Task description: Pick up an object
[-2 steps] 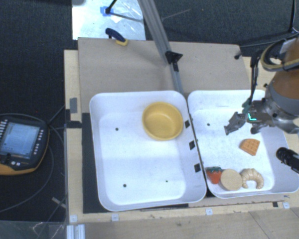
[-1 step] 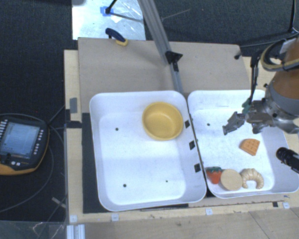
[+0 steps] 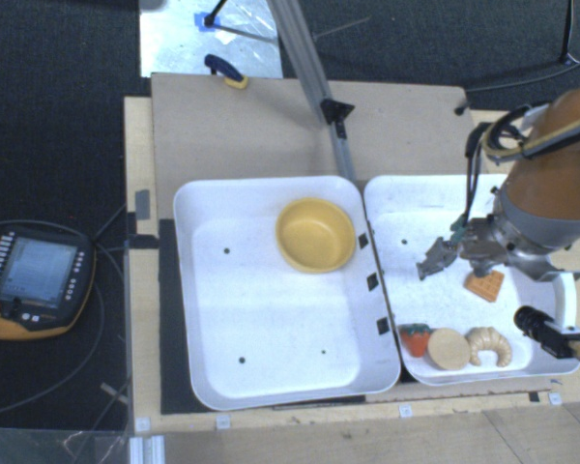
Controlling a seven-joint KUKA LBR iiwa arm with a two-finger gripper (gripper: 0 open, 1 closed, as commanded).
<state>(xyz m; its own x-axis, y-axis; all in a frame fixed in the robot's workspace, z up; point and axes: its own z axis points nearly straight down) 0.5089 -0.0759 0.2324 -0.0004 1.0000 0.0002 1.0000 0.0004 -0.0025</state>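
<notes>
At the far left, on dark carpet, lies a teach pendant (image 3: 31, 288) with an orange-yellow body, a grey screen and a cable running from it. Next comes the bench (image 3: 271, 124), topped with flat tan board, with a blue-and-yellow clamp (image 3: 224, 70) at its far edge and a slanted metal pole (image 3: 304, 51) crossing above it.

The left bin (image 3: 271, 356) is a shallow white tray with rounded corners and a smooth, faintly speckled floor. In its far right part sits a round yellow bowl (image 3: 315, 235), matte and hollow, just beside the wall shared by the 2 bins.

The right bin (image 3: 416, 201) has the same make. Along its near edge lie 3 toy foods in a row: a small red tomato-like piece with a green top (image 3: 415, 338), touching a pale tan round disc like a biscuit (image 3: 449, 349), and beside that a curved beige croissant (image 3: 490, 345). Further in lies a small orange waffle-textured wedge (image 3: 484, 285).

The arm (image 3: 551, 177), orange at its band and grey below, reaches in from the right and bends down over the right bin. Its gripper (image 3: 433, 262) points left, low over the bare bin floor, with dark fingers spread slightly apart and nothing between them. The waffle wedge lies just beside the gripper body; the 3 foods are near, toward the front edge.
</notes>
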